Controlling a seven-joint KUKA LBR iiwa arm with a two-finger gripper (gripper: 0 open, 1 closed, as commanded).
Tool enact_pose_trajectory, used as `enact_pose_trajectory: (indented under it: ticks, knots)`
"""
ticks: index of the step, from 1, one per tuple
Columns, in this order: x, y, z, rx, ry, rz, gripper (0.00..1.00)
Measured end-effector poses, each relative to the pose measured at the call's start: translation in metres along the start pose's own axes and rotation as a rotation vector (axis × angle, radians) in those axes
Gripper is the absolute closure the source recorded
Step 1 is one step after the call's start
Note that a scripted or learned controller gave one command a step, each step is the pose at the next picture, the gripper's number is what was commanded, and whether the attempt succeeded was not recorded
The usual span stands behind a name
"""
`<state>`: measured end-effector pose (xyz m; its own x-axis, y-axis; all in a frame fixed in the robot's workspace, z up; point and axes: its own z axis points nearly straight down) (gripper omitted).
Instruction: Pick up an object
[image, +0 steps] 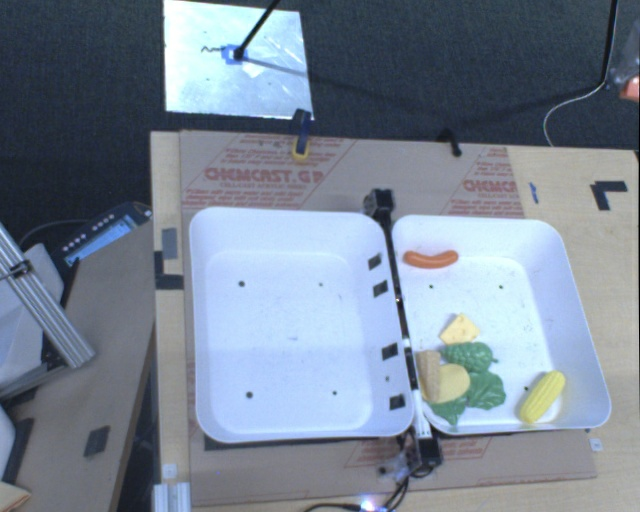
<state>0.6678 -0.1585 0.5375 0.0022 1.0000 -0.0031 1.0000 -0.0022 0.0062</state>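
A brown board (420, 170) with red lettering covers the bench, and two white bins sit on it side by side, touching along a seam lined with black clips (385, 290). The left bin (290, 330) takes up the middle of the frame; the right bin (570, 300) lies toward the lower right. A yellow clamp (300, 150) grips the board's top edge. Beyond the board the floor is dark carpet (80, 100), with a shiny metal sheet (237, 57) lying on it at the upper left. A slanted metal rail (40, 310) and a grey-blue keypad (100, 232) stand at the left edge. A thin white cable (570, 105) loops across the carpet at the upper right.

The objects all lie in the right bin. A sausage (430, 259) is near its top left corner. A cheese wedge (460, 329) sits lower, just above a green leaf (478, 378), which touches a tan-yellow piece (443, 382) by the seam. A corn cob (542, 396) lies apart, near the lower right corner.

A grey sliver of the arm (625, 62), with a touch of orange below it, shows at the frame's upper right edge, well apart from the bins. Whether the gripper is spread or pressed together cannot be told.
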Motion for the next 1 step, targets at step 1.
enact_pose_trajectory:
  ticks: [1]
  knots:
    - [-0.0515,0.0000,0.0025,0.003,0.000,0.001,1.00]
